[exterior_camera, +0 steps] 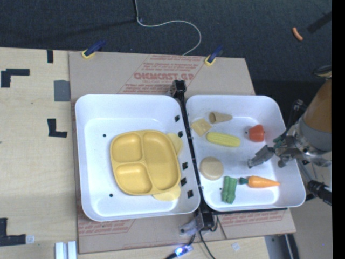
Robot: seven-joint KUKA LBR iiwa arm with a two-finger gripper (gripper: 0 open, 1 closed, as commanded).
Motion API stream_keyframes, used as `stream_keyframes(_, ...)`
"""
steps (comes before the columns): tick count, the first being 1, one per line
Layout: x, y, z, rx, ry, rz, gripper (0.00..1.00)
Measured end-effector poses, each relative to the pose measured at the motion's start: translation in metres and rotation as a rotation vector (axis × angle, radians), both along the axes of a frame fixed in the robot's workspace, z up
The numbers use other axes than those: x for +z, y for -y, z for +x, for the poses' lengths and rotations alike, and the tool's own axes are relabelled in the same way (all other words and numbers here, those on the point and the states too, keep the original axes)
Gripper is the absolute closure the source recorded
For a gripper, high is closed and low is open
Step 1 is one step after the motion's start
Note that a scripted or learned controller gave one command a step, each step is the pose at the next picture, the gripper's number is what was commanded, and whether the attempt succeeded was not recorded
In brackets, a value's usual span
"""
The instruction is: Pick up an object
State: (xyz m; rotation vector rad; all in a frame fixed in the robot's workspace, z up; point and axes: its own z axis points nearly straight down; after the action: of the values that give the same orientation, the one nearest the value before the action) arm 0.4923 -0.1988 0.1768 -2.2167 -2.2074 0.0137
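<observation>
The right bin (pixel 269 106) holds several toy foods: a yellow corn cob (pixel 223 140), a red tomato (pixel 256 133), an orange carrot (pixel 262 182), a green vegetable (pixel 229 189), a round beige bun (pixel 212 168), a pale yellow wedge (pixel 200 127) and a tan piece (pixel 220 117). My gripper (pixel 266 163) hangs over the right side of this bin, just above the carrot and below the tomato. Its fingers stand open, with nothing between them. The arm's grey wrist and orange band enter from the right edge.
The left bin (pixel 91 117) bears a yellow divided plate (pixel 144 162) with a pale yellow flat piece (pixel 167 195) poking out beneath it. Both bins rest on a cardboard sheet (pixel 161 74). A white cable (pixel 172 23) loops at the back.
</observation>
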Motion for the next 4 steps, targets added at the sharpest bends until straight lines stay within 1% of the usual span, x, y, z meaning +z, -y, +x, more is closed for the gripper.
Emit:
stream_keyframes(1,0.007,0.000,0.003,0.004,0.013,-0.003,0.00)
stream_keyframes(2,-0.041,-0.010,-0.002,0.005,0.009,-0.001,0.00)
stream_keyframes(3,-0.094,-0.010,-0.002,0.005,0.015,-0.003,0.00)
stream_keyframes(4,-0.081,-0.010,-0.001,0.005,0.016,-0.004,1.00)
